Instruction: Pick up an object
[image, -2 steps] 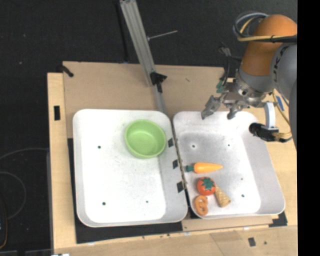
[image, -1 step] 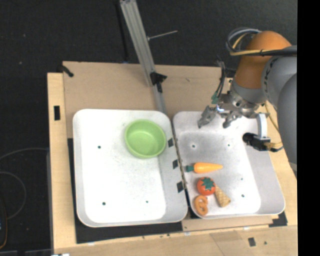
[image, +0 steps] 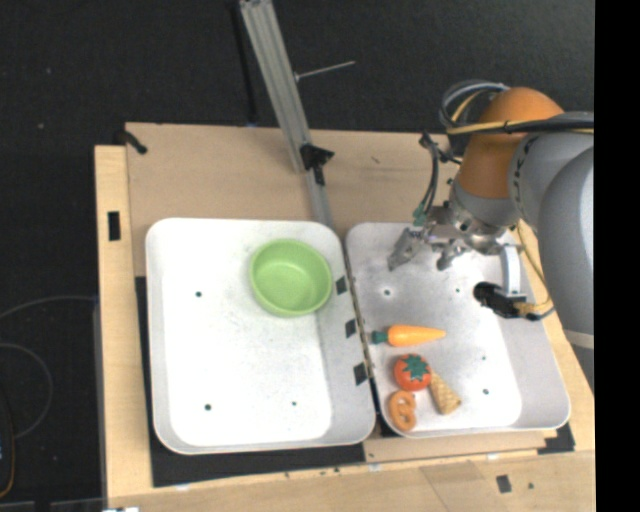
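Note:
My gripper hangs over the far part of the right bin, its two fingers spread apart with nothing between them. Below it in the same bin lie an orange carrot, a red tomato, a tan bread piece and a small orange pretzel-like item. The carrot is the closest, a short way nearer the front than the fingers. A green bowl sits in the far right part of the left bin.
A metal pole rises at a slant from behind the seam between the bins. A black cable connector hangs by the wrist over the right bin. The wooden bench surrounds both bins.

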